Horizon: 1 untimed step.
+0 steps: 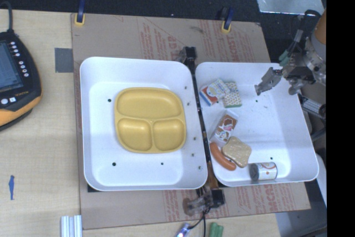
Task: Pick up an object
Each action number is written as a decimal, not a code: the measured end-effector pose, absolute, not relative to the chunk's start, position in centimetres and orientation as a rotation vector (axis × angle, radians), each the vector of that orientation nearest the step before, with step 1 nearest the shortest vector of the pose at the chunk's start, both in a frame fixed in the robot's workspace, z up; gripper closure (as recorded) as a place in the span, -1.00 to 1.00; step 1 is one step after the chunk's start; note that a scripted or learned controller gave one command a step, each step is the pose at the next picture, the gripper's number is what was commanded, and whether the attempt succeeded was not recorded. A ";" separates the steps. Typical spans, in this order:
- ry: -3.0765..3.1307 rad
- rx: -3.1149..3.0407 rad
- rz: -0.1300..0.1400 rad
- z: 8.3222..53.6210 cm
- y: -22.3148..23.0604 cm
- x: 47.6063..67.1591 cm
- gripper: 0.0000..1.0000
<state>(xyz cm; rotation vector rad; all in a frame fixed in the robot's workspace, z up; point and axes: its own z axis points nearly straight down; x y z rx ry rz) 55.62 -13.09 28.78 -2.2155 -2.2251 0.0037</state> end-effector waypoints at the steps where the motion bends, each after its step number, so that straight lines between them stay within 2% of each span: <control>1: -2.225 -2.212 0.008 15.8 -9.4 56.4 -1.00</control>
